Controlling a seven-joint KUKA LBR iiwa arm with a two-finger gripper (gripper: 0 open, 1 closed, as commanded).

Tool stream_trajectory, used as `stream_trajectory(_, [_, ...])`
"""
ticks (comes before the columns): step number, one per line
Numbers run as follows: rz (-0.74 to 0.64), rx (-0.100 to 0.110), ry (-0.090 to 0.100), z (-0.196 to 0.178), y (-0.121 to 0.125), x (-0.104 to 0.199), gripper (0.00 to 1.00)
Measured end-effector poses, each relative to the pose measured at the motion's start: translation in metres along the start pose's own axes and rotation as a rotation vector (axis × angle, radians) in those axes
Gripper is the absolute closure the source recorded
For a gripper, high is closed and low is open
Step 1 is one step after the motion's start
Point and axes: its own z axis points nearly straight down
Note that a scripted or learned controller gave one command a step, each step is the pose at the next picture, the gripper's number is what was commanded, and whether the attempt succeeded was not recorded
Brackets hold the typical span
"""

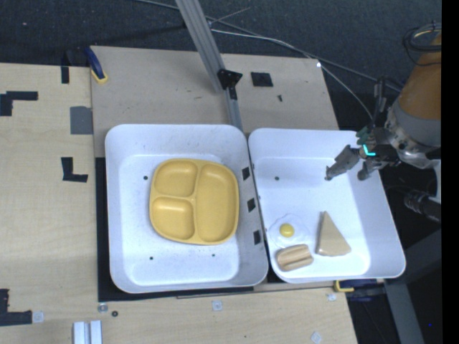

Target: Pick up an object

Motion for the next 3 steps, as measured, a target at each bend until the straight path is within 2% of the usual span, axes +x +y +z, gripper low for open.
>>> stream_trajectory(1, [0.000, -0.003, -0.001, -0.001, 0.001, 0.000, 0.00])
stream_trajectory(3, [0.001, 0.002, 0.000, 0.090, -0.004, 0.007, 0.00])
